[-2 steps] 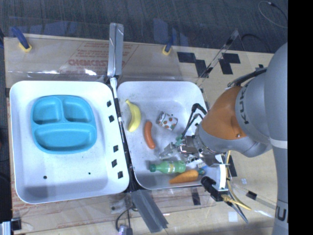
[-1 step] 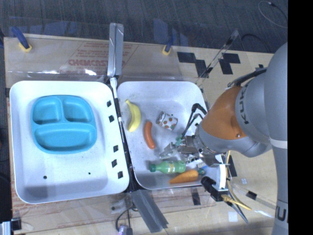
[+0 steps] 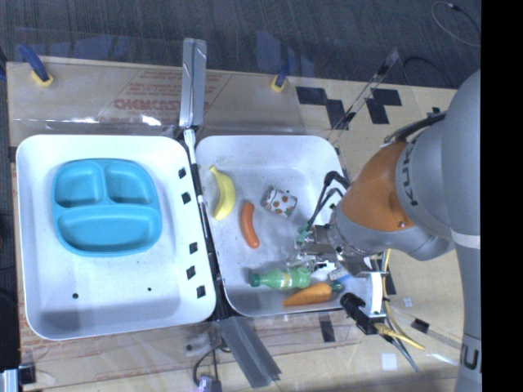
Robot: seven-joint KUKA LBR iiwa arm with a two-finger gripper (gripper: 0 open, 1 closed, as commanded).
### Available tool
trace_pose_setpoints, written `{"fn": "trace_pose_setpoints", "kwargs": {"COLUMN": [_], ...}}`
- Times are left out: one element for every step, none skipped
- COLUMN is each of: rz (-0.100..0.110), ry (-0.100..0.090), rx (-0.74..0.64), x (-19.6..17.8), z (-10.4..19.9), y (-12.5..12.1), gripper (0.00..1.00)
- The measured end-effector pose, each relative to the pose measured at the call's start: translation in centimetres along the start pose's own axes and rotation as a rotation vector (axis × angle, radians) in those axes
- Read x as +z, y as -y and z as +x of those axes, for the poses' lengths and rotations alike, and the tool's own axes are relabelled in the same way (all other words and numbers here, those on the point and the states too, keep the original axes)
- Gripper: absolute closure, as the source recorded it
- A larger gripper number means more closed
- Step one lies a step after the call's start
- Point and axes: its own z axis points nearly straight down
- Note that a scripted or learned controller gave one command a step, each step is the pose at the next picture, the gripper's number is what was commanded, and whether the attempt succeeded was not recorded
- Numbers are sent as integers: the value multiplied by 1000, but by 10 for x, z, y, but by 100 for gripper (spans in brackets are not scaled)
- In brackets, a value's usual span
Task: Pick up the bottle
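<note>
From my station I see the grey arm [image 3: 458, 178] reaching in from the right, its orange band [image 3: 377, 190] curved above the wrist and the wrist bent down over the near right part of the right shallow white bin [image 3: 245, 149]. The gripper [image 3: 315, 256] hangs low in a tangle of metal and cabling just above the bottle's right end; I cannot tell whether it is parted or closed, nor whether it touches anything.

The clear green plastic bottle [image 3: 282, 280] lies on its side near the front wall of the right bin, cap end pointing left, its body glossy and see-through with a paler label area. Just beside it, toward the front right, lies a tapered orange carrot [image 3: 309, 295], matte and smooth, nearly parallel to the bottle and close enough that the two seem to touch.

Farther back in the same bin I see a curved yellow banana [image 3: 221, 193] near the left wall, an orange-red sausage-shaped piece [image 3: 250, 224] just to its right, and a small white crumpled can with brown patches [image 3: 279, 202] toward the middle.

The left shallow white bin [image 3: 33, 243] holds a light blue plastic plate with three compartments [image 3: 105, 204], smooth and rounded at the corners. Both bins sit side by side on the tan tabletop [image 3: 245, 88], which bears black square markers and clear sheeting held by blue clamps [image 3: 34, 65].
</note>
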Motion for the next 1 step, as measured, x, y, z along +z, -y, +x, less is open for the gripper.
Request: {"fn": "trace_pose_setpoints", "kwargs": {"rz": [5], "ry": [-11], "rx": [-9], "x": [0], "z": [7], "y": [0], "gripper": [0]}}
